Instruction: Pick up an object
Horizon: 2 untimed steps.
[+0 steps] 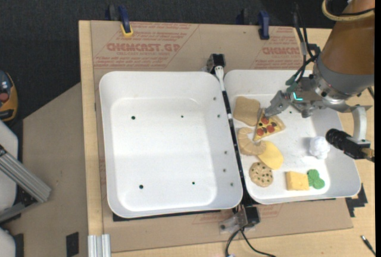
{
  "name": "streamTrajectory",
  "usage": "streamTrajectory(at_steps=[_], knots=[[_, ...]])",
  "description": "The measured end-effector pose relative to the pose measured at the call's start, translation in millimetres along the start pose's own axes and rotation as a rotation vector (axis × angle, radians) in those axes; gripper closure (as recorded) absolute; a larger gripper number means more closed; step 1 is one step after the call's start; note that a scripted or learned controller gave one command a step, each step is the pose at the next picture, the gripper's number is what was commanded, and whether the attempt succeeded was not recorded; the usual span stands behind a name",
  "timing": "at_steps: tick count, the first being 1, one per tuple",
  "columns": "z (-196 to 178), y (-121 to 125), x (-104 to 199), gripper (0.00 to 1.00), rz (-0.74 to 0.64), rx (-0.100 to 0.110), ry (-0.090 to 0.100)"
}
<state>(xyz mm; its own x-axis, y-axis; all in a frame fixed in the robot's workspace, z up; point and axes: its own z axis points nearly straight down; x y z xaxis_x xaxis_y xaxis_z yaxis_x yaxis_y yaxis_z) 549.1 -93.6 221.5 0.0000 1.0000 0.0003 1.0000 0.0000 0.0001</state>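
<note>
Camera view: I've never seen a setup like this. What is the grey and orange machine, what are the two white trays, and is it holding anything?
You are looking down at a slant from a fixed camera above a bench. The grey and orange machine on the right is a robot arm; its tool is the narrow part reaching down to the left. The trays are two shallow bins: the left bin and the right bin, which holds toy food: a pizza slice, bread, a cookie, a yellow piece, a cheese block, a green piece and a white ball. The tool sits at the pizza slice, but I cannot tell whether it grips anything.
</note>
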Motion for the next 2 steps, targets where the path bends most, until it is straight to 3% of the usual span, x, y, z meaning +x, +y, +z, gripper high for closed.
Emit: streamTrajectory(at_steps=[1, 2], knots=[[142, 25, -22, 0.0, 0.001, -0.004, -0.005], [120, 28, -24, 1.0, 0.003, -0.016, -0.008]])
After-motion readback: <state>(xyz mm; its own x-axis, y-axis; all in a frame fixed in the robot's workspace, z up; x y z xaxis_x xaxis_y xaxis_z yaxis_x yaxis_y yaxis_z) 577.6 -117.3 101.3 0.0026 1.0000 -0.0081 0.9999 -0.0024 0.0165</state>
